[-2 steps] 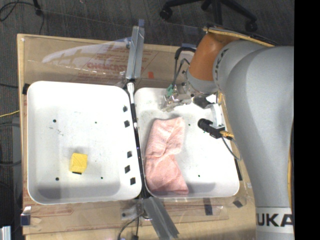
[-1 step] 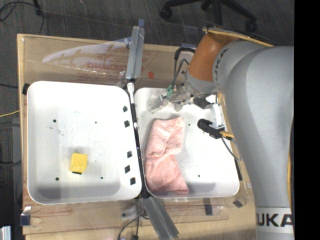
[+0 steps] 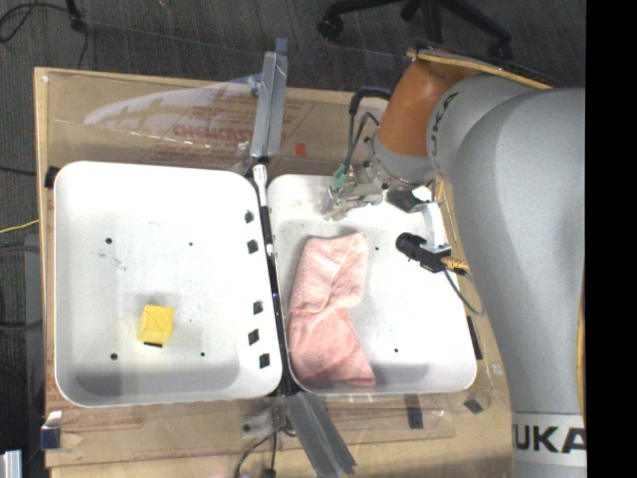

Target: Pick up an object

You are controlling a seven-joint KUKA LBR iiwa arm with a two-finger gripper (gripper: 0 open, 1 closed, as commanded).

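A crumpled pink cloth [image 3: 328, 307] lies along the left side of the right bin [image 3: 438, 366]. A small yellow block [image 3: 156, 325] rests in the lower left part of the left bin [image 3: 90, 197]. My gripper [image 3: 343, 199] hangs over the far end of the right bin, just above the top edge of the pink cloth. Nothing shows between its fingers, and the view is too small to tell how they stand.
A metal divider [image 3: 265, 237] with black clips runs between the two bins. The grey arm [image 3: 518, 227] covers the right side of the bench. The wooden bench top [image 3: 149, 118] extends behind the bins.
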